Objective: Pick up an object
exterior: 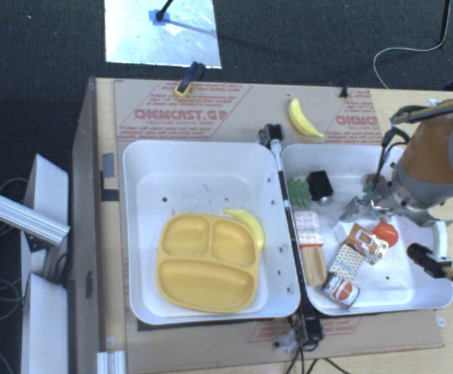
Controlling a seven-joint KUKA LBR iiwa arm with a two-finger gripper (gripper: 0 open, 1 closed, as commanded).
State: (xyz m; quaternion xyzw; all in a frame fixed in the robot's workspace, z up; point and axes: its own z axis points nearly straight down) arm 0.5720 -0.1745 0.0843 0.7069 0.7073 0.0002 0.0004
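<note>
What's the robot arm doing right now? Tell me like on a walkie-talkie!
Gripper low in right bin, grip unclear. Orange ball and box beside it, not lifted. Packets crowd nearby.

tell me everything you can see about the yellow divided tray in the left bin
The yellow divided tray looks like matte moulded plastic with rounded corners. It has three compartments: two smaller ones along the far side and one long one along the near side, all bare. It lies flat, right way up, on the floor of the left bin, toward the near right corner and turned slightly askew. A yellow banana rests against its far right corner, overlapping the rim.
</note>
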